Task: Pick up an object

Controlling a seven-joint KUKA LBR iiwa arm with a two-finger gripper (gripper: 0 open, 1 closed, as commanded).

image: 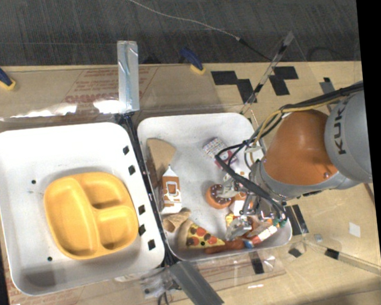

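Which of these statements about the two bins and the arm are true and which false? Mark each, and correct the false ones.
1. The yellow tray lies in the left bin. True.
2. The pizza slice lies in the left bin. False: it lies near the front edge of the right bin.
3. The arm is over the right bin. True.
4. The yellow tray has one compartment. False: it has several.

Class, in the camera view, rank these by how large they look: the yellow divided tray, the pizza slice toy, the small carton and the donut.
Largest to smallest:
1. Yellow divided tray, by far the largest.
2. Pizza slice toy.
3. Small carton, close to the pizza slice, so that order is unsure.
4. Donut, partly covered by the gripper's cables.
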